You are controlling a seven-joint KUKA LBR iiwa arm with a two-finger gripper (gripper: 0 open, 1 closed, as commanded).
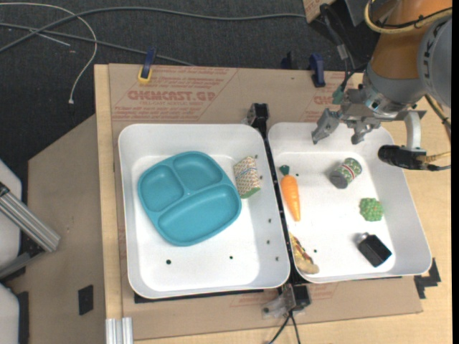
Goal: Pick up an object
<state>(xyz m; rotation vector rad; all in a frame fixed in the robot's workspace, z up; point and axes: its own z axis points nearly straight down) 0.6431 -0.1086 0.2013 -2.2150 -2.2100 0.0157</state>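
The grey arm with its orange band reaches in from the right, its two-finger gripper [341,132] hanging with fingers spread apart and empty above the far edge of the right-hand shallow white bin [401,260]. In that bin, a small grey-and-green can lying on its side [345,173] sits just nearer the camera than the gripper, and an orange plastic carrot [290,196] lies to the can's left.

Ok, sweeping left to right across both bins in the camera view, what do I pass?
Teal divided plastic plate → patterned paper cup lying on its side → orange toy carrot → small tipped grey can with green label → green toy broccoli floret.
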